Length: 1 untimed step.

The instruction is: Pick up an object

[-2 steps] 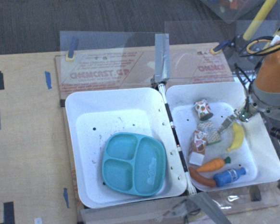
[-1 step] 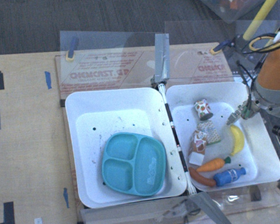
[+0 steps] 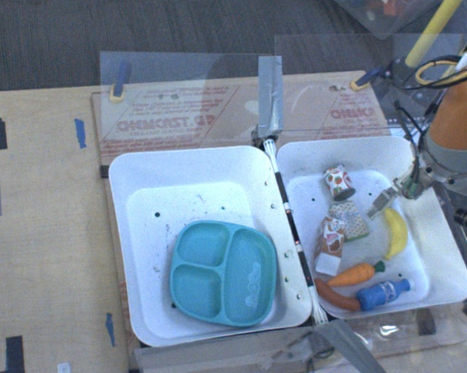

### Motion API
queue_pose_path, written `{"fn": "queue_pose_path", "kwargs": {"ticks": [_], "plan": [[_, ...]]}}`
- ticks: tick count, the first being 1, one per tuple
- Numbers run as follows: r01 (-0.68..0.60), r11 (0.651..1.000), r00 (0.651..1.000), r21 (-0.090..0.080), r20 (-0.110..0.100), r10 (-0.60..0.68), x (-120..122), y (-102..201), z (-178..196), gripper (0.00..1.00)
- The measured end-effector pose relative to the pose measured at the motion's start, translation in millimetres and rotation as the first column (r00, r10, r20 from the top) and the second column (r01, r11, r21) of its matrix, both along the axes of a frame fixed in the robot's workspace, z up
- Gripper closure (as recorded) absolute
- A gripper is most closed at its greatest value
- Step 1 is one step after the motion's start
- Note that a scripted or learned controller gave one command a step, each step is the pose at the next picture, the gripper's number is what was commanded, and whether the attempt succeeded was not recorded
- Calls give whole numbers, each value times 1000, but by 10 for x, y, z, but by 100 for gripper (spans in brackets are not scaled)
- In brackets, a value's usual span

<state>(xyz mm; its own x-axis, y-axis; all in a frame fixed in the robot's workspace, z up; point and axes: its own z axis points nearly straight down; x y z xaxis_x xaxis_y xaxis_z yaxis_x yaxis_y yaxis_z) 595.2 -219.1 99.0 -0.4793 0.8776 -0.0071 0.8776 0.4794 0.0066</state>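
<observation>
Objects for picking all lie in the right-hand shallow white bin [image 3: 446, 281], while the left-hand shallow white bin [image 3: 137, 189] carries a turquoise plastic plate with three compartments [image 3: 224, 273], set toward its near right corner. Going rightward across the divider, a brown sausage-shaped toy [image 3: 335, 294] lies along the near edge, with a small patterned carton [image 3: 330, 237] above it and a white tag at the carton's foot. Beside that sits a crumpled patterned packet [image 3: 349, 221], and farther back a small carton printed with red fruit [image 3: 339, 182] stands apart. An orange toy carrot with a green tip [image 3: 355, 274] lies just above a blue toy bottle [image 3: 382, 293]. A yellow toy banana [image 3: 395, 232] curves near the right wall. The two-finger gripper [image 3: 387, 198] hangs above the banana's upper end, nothing visibly between its fingers; how far they are parted cannot be told.
</observation>
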Motion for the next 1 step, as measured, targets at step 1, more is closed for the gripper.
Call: {"fn": "queue_pose_path", "kwargs": {"ticks": [1], "plan": [[51,999,999,6,-5,-51,-285,-6,-118,0]]}}
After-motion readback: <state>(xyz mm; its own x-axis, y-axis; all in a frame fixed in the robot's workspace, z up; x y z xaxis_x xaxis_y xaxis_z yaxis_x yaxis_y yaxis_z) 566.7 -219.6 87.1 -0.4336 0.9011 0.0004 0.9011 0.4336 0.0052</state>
